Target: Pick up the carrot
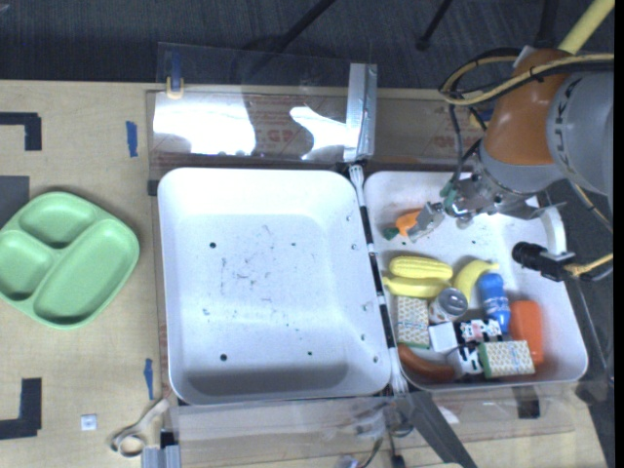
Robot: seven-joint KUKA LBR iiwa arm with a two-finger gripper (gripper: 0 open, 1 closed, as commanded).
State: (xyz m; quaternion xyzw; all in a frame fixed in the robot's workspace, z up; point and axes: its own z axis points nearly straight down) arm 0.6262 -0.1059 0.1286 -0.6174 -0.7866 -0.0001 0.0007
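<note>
The carrot lies in the right bin, upper left area. The gripper sits at the carrot; its opening cannot be told. Recommendation: close squarely across the carrot, then lift straight, clear of the bananas.

— What do I look like?
— My arm is grey, with an orange band. Black and yellow cables loop over it. My gripper is silvery metal.
</note>
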